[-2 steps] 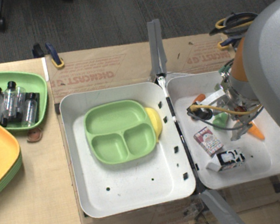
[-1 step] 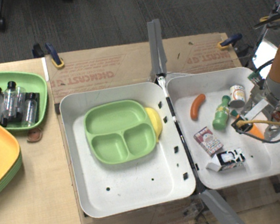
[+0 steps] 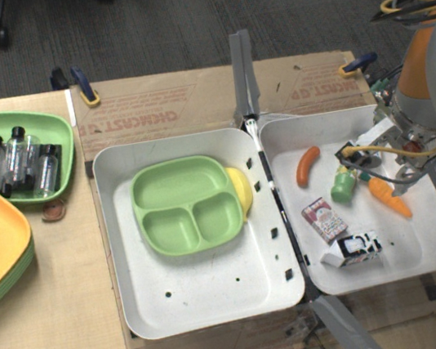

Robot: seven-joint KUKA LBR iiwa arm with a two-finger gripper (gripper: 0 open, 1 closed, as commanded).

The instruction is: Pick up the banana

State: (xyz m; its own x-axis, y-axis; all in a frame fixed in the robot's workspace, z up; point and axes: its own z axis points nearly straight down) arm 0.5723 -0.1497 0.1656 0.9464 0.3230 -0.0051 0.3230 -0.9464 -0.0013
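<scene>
Banana (image 3: pixel 242 189) lies in the left bin (image 3: pixel 141 307), against the right edge of a green plate (image 3: pixel 186 204) and partly hidden by it. The arm (image 3: pixel 426 81) stands over the right bin (image 3: pixel 430 254), its jaws low beside a carrot (image 3: pixel 390 197) and a green item (image 3: pixel 343 187), well apart from the banana. Whether the jaws are open or closed, I cannot tell.

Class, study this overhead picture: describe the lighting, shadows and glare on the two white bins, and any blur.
Camera view: lighting is even and soft, with no strong glare on the left bin or right bin; the green plate casts only a faint shadow; the banana, peeking out at the plate's right rim, looks sharp; the claw looks slightly soft.
</scene>
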